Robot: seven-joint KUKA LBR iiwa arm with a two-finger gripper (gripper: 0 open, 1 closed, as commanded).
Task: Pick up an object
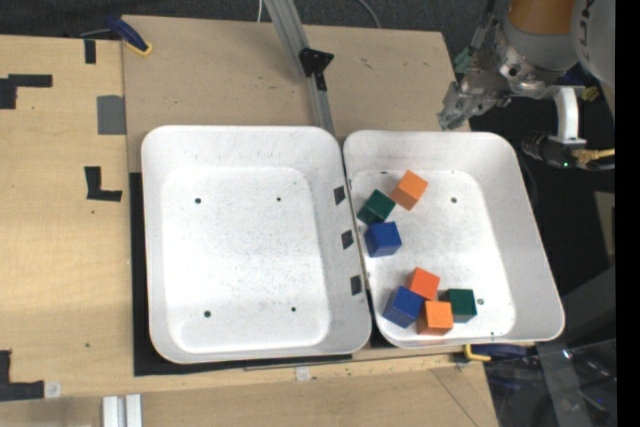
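Hovering beyond the right bin (pixel 520 215)'s far rim, gripper (pixel 455 112) metallic, grip state impossible to tell; smooth matte cubes (pixel 383 238) clustered on speckled white plastic.

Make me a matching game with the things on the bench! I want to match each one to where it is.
Things:
1. gripper
2. left bin
3. orange block
4. green block

Places:
A. in the right bin, near its far edge
B. above the far rim of the right bin
C. in the right bin, near its front edge
D. next to the right bin, on the side away from the arm

Pairs: 1-B, 2-D, 3-A, 4-C
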